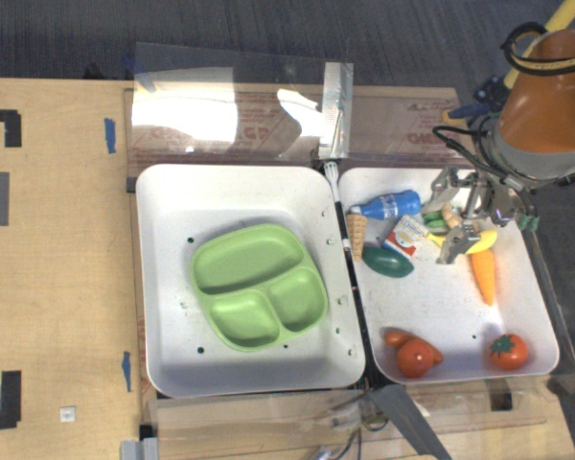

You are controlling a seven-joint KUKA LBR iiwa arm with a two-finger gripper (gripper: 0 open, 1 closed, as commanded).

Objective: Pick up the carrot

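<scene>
The carrot (484, 274) is orange and lies lengthwise near the right wall of the right bin (441, 305), its thick end pointing up toward a yellow toy (482, 243). My gripper (467, 235) hangs over the bin's upper right part, just above and left of the carrot's thick end. Its fingers stand apart, and the carrot is not between them. The arm's orange band (546, 103) sits above the wrist at the top right.
The right bin also holds a blue bottle (391, 205), a cone (355, 234), a dark green piece (389, 263), a red tomato (417, 356) and another red fruit (508, 351). A green divided plate (259, 284) lies in the left bin (172, 209).
</scene>
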